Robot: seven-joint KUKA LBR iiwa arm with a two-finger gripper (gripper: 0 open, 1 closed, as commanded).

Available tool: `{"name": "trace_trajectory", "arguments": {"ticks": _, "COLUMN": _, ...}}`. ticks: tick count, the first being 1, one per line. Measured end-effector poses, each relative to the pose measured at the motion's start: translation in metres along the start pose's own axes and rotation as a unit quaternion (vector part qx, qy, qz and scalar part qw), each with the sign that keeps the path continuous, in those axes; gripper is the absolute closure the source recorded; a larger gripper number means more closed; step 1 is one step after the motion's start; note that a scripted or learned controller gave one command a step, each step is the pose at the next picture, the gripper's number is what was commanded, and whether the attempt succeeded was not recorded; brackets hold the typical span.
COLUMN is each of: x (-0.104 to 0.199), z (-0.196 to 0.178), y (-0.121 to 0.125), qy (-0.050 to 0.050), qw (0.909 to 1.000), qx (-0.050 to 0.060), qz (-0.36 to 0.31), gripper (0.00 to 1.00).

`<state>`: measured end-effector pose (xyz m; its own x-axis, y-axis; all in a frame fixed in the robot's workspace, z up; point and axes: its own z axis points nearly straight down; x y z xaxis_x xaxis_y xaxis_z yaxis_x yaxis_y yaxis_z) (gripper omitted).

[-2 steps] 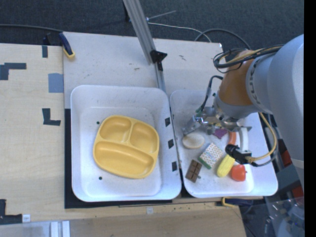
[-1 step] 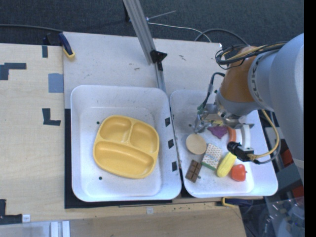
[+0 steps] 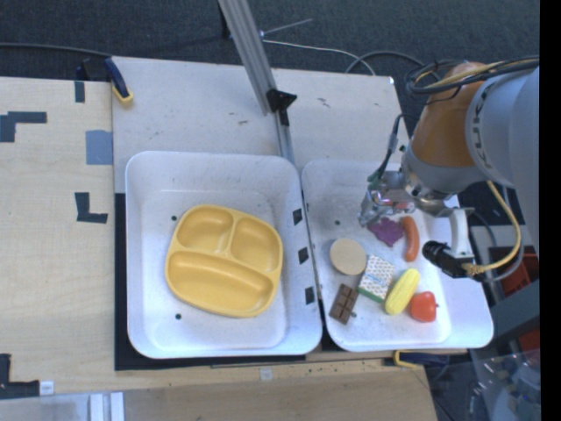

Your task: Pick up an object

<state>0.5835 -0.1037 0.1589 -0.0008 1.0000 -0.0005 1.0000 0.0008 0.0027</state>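
Observation:
The right bin point(image 3: 351, 331) holds several toy foods: a purple piece point(image 3: 386, 231), an orange-red sausage point(image 3: 410, 239), a round tan cookie point(image 3: 347, 256), a patterned white card point(image 3: 378, 275), a yellow corn cob point(image 3: 401, 290), a red tomato point(image 3: 423, 306) and a brown chocolate bar point(image 3: 344, 303). My gripper point(image 3: 383, 204) hangs low over the bin's upper middle, just above the purple piece and close to touching it. The grey arm with its orange band point(image 3: 447, 139) reaches in from the right.
The left bin point(image 3: 145, 235) holds a yellow divided plate point(image 3: 225, 260). A slanted metal pole point(image 3: 254, 51) runs from the top down to the gap between the bins. Cables point(image 3: 491, 261) trail beside the right bin's right edge.

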Motion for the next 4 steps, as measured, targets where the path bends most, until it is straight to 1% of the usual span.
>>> {"name": "trace_trajectory", "arguments": {"ticks": 1, "x": 0.007, "z": -0.044, "y": 0.001, "qy": 0.000, "qw": 1.0000, "qx": 0.000, "qz": -0.001, "gripper": 1.00}}
{"name": "trace_trajectory", "arguments": {"ticks": 2, "x": 0.008, "z": -0.107, "y": 0.006, "qy": 0.000, "qw": 1.0000, "qx": -0.001, "qz": -0.001, "gripper": 1.00}}
{"name": "trace_trajectory", "arguments": {"ticks": 3, "x": 0.071, "z": -0.103, "y": 0.014, "qy": 0.001, "qw": 1.0000, "qx": 0.002, "qz": -0.003, "gripper": 1.00}}
{"name": "trace_trajectory", "arguments": {"ticks": 4, "x": 0.117, "z": -0.101, "y": 0.025, "qy": 0.000, "qw": 1.0000, "qx": 0.002, "qz": -0.003, "gripper": 1.00}}
